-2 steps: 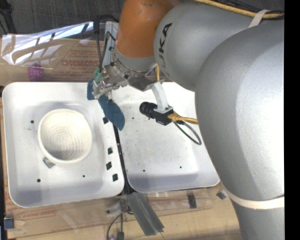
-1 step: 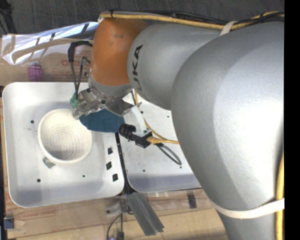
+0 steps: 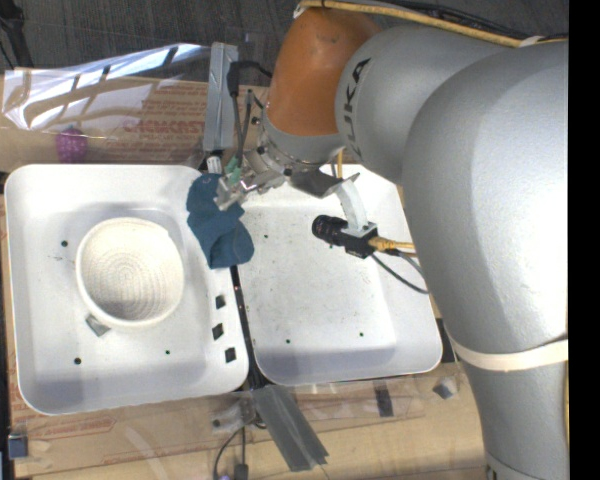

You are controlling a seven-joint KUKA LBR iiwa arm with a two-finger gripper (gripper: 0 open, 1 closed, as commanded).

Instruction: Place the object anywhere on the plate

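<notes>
object: blue cloth-like piece (image 3: 218, 230), soft, crumpled, hanging over the ridge between the two bins; top end right at the end effector, lower end drooping just right of the plate
end effector: (image 3: 230, 185) directly above the cloth's top edge, up and right of the plate; looks clamped on the upper fold of the cloth, cloth bunched between the tips
why held so: pinched at one edge, probably so the rest hangs free and can drape down onto the plate
plate: white, ribbed rings, round (image 3: 130, 270); sits in left bin (image 3: 40, 368), centre-left; nothing on it
right bin: (image 3: 330, 338) right of the plate, across the ridge; dark specks on the floor
arm: grey with orange band (image 3: 310, 68), up and right of the plate, leaning over the right bin
cable and black connector: (image 3: 342, 236) well right of the plate, over the right bin, trailing from the wrist
small grey bit: (image 3: 96, 324) touching plate's lower left rim; identity unclear
desk: cardboard-covered (image 3: 70, 423), below the plate; clear plastic sheet (image 3: 100, 78) and purple item (image 3: 71, 145) above the plate, outside the bins
task stage: judged as carry phase; cloth near the plate, not on it
next: likely shift left toward plate centre, then release
risk: limp cloth may land half on the rim or snag on the bin ridge
</notes>
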